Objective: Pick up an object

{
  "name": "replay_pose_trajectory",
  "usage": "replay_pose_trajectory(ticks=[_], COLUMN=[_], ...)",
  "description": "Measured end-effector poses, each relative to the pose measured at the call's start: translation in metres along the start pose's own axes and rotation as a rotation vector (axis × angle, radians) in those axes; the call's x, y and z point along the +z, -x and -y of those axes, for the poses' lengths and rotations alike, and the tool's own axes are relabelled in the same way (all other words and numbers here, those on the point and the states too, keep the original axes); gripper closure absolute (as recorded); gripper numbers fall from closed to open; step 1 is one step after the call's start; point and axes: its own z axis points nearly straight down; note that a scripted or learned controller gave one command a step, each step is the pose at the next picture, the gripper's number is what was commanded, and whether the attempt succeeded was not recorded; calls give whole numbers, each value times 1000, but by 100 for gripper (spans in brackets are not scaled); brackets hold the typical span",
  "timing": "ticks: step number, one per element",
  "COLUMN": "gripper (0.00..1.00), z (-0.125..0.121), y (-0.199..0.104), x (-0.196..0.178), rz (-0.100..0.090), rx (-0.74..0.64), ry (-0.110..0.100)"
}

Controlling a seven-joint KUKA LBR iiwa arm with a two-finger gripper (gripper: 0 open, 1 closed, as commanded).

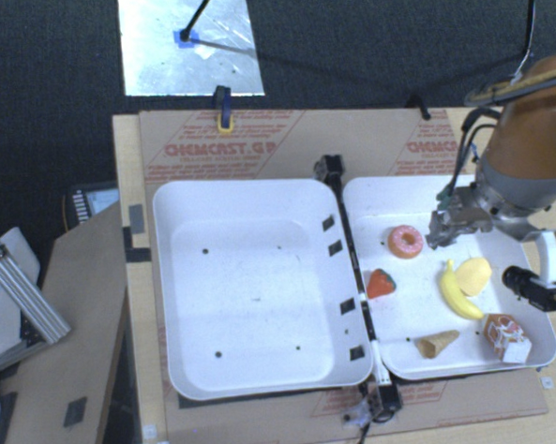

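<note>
Down at the front edge of your right bin (pixel 547 355) you've got a brown cone-shaped piece (pixel 438 344) and, in the corner beside it, a red-and-white patterned block (pixel 507 337). Just behind those, a banana (pixel 456 293) curves along with a pale yellow lemon (pixel 474 276) touching its right side. A red strawberry (pixel 381 283) lies tight against the divider wall, and a pink frosted doughnut (pixel 406 241) lies a little further back, near the bin's middle. Your pincer (pixel 442 233) sits just to the right of that doughnut, low over the bin floor, with nothing visibly caught in it; how wide it stands you can't tell from this angle, since the dark metal blurs together. Above it, the grey arm (pixel 527 154) with its orange band fills the right side. Your left bin (pixel 254 283) lies alongside, white, with a few small dark dots on its floor. Both bins rest on a cardboard sheet (pixel 282 136) covering the surface.
</note>
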Motion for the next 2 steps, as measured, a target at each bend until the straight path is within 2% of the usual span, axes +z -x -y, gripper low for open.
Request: replay_pose_trajectory(ticks=[1, 2], gripper=[0, 0], z=[0, -31], y=[0, 52], x=[0, 38], rz=[0, 3], rx=[1, 9], ry=[0, -5])
